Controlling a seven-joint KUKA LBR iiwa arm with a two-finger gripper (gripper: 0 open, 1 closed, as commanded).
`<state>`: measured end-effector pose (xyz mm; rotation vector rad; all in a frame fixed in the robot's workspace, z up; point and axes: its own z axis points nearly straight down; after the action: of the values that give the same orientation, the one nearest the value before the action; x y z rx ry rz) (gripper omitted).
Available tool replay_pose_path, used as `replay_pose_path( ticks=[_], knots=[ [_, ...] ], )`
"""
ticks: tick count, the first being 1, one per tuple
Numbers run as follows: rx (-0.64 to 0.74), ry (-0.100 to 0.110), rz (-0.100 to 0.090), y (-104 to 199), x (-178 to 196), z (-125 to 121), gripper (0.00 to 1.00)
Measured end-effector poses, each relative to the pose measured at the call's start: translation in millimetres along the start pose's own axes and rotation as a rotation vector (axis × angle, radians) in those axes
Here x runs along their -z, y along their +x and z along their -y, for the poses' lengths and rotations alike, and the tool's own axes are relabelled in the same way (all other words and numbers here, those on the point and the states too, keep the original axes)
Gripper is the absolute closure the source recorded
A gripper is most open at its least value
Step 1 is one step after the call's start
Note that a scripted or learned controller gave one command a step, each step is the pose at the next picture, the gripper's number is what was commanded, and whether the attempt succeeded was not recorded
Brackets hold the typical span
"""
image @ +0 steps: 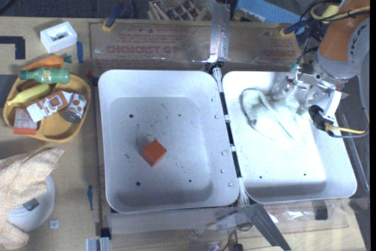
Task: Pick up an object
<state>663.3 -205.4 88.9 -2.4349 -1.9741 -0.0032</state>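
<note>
While the arm hangs over the right-hand bin (343, 182) near the upper right of the frame, we honestly don't see much of the job done yet. The gripper (281, 93) sits low over the bin's upper part, and it's motion-blurred and ghosty, so we can't tell how the jaws stand. Nothing shows between them that we can make out, just a pale smear and a thin dark loop on the bin floor, which could be reflection or blur for all we know.

The one obvious thing to grab is the small orange block (154, 151), lying slightly tilted on the floor of the left-hand bin (111, 97), a bit below and left of that bin's middle. It's well apart from the gripper, with the divider between the bins in the way.

So our read: pick not made, block untouched, and if that's the target, the whole approach, close and lift is left to do. Off to the far left there's a yellow bowl (70, 129) of toy food, not involved.
</note>
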Motion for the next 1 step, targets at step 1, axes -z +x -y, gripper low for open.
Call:
replay_pose_path(
  ticks=[1],
  knots=[
    [0.042, -0.001, 0.006, 40.0, 3.7, 4.3, 0.0]
  ],
)
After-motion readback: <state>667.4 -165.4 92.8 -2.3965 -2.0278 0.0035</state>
